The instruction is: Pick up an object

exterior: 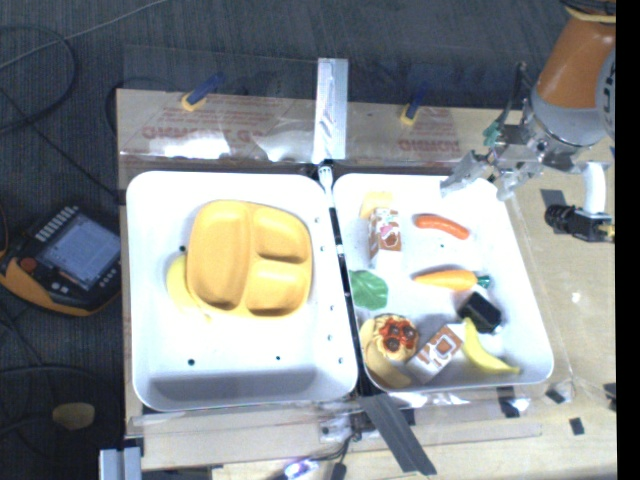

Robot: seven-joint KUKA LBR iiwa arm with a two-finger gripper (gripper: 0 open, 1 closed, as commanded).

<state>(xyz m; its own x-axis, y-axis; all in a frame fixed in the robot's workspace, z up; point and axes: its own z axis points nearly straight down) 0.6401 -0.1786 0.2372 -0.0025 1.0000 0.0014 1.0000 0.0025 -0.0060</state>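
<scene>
At the upper right of the frame I see my gripper [484,176] over the right bin's [535,298] top rim, grip state unreadable, above the hot dog [441,226] and carrot [446,279].

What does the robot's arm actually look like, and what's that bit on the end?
The arm is rounded and smooth, mostly orange here with grey below it near the wrist. At its end sits the hand, a small cluster of grey metal parts with thin dark cables and a little green spot. A white and black fitting hangs beside it.
</scene>
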